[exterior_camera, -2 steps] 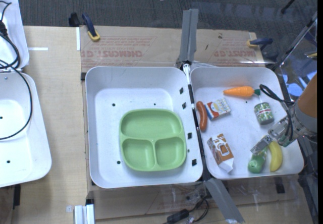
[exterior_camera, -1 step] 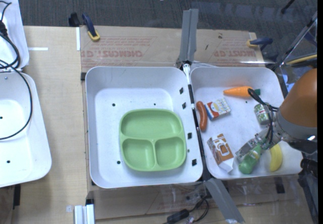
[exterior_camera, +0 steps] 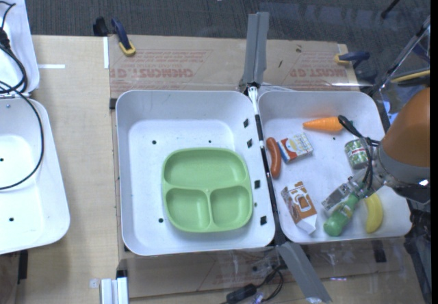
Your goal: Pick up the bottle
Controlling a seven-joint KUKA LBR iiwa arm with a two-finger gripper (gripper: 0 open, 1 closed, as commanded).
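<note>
Two shallow white bins are seen side by side at the centre of the frame. In the left bin (exterior_camera: 137,159) a green divided plate (exterior_camera: 207,190) is laid flat. In the right bin (exterior_camera: 321,107) several things are scattered: a carrot (exterior_camera: 322,125) near the top, a red-and-white carton (exterior_camera: 295,147) below it, a sausage (exterior_camera: 275,157) by the left wall, a second carton (exterior_camera: 300,205) lower down, a small can (exterior_camera: 356,153) toward the right and a banana (exterior_camera: 373,213) at the lower right. The green bottle (exterior_camera: 340,213) is seen lying tilted near the bin's lower edge, just left of the banana. The gripper (exterior_camera: 350,192) is lowered onto the bottle's upper end, and its fingers are seen closed on the bottle. The arm's orange band (exterior_camera: 413,131) is seen at the right edge.
</note>
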